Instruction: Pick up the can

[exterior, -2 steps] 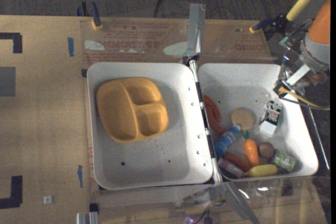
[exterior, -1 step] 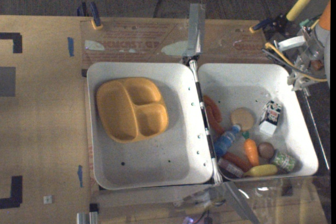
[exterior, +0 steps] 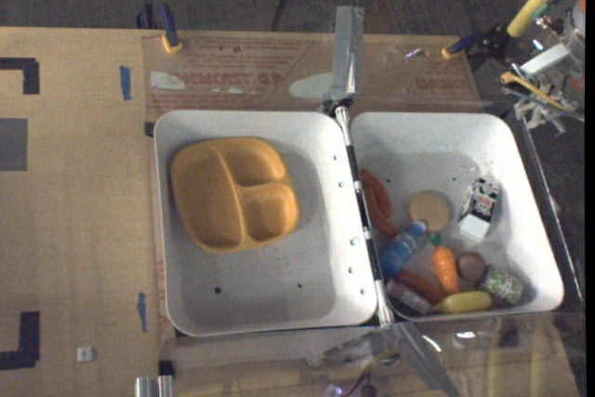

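Observation:
The can [exterior: 503, 285] is small with a greenish label. It lies on its side in the near right corner of the right bin [exterior: 521, 163], next to a yellow banana-shaped toy [exterior: 463, 301] and a brown ball [exterior: 471, 266]. My gripper [exterior: 542, 86] shows as grey and yellow hardware at the upper right edge, just past the right bin's far right corner. It is well away from the can and nothing is seen in it.
The right bin also holds a small milk carton [exterior: 480, 205], a tan disc [exterior: 429, 209], a blue bottle [exterior: 404, 246], a carrot [exterior: 444, 270] and a red sausage [exterior: 376, 198]. The left bin [exterior: 279, 293] holds an orange divided plate [exterior: 234, 192]. A metal divider [exterior: 346, 60] stands behind the bins.

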Controlling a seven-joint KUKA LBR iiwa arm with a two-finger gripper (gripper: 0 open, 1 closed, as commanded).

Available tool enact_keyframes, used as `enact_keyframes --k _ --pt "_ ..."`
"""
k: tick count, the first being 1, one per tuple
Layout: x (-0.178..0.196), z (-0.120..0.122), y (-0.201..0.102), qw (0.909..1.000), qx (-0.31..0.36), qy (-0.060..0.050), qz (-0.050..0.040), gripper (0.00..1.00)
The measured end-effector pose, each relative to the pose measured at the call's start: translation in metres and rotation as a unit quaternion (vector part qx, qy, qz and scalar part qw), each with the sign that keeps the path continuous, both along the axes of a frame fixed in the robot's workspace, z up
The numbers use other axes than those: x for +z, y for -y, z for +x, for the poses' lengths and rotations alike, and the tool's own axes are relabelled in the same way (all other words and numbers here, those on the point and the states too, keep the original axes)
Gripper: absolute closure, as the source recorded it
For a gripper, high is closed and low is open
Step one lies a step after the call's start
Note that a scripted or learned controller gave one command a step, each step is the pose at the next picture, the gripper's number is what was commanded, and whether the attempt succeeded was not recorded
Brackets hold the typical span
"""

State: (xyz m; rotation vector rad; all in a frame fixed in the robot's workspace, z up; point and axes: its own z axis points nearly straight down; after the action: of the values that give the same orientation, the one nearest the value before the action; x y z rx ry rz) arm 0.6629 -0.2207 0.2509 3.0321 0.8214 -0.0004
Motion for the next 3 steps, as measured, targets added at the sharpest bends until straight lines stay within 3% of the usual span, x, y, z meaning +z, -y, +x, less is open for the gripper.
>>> enact_keyframes --k 1,2,3 --pt "-0.01 -0.022 0.001 0.9888 -0.149 -0.002 0.0008 1.0" --pt "-0.084 -0.094 0.002 0.999 0.044 -0.001 0.0017 1.0" --pt "-0.071 -0.083 0.002 0.9978 -0.067 0.0 0.0003 1.0"
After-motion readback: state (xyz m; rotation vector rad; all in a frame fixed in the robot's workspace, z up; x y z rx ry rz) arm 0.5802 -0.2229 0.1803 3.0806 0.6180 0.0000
